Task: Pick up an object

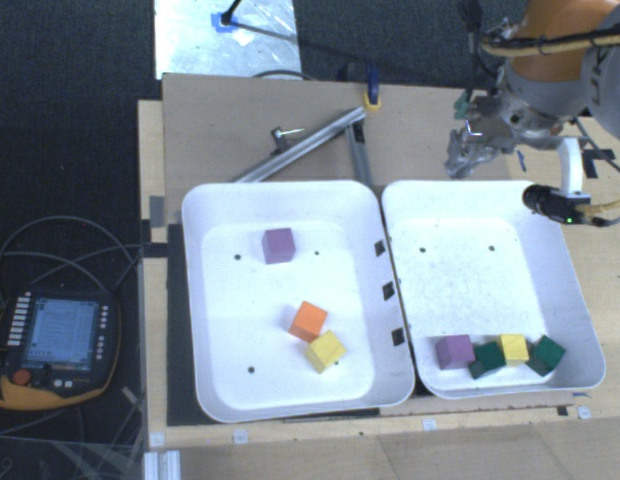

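Note:
The left bin point(205, 268) holds a purple cube point(278, 245) near its back, with an orange cube point(308, 320) and a yellow cube point(326, 350) touching each other near its front. Along the front edge of the right bin point(565, 268) lie a purple cube point(454, 350), a dark green block point(485, 359), a yellow cube point(514, 347) and a green block point(546, 353), packed in a row. My gripper point(470, 156) hangs over the bench just behind the right bin's back rim, far from every block.
A metal bar point(300, 143) lies slantwise on the bench behind the left bin. A teach pendant point(55, 338) sits on the floor to the left. A foil sheet point(225, 23) lies beyond the bench.

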`<state>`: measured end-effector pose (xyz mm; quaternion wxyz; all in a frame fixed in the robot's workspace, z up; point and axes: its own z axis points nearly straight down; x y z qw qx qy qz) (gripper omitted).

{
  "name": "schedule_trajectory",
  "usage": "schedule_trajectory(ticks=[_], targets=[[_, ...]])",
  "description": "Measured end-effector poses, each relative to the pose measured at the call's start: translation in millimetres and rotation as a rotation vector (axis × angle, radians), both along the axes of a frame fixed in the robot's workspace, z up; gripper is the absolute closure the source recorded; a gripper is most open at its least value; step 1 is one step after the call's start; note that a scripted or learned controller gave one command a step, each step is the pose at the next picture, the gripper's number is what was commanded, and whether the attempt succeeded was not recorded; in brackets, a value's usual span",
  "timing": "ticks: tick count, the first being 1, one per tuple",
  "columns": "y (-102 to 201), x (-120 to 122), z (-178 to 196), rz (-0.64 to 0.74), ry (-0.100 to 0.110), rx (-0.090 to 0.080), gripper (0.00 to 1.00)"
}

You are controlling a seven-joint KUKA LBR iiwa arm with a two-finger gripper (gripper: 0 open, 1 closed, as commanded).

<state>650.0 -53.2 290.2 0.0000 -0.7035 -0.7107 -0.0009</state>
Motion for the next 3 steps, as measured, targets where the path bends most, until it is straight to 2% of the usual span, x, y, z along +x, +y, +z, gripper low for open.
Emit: schedule_trajectory(ticks=[1, 2, 3], targets=[[41, -5, -21, -0.002, 0.001, 0.000, 1.00], [88, -7, -26, 0.000, 0.000, 0.001, 1.00], [145, -14, -36, 0.001, 0.001, 0.001, 1.00]])
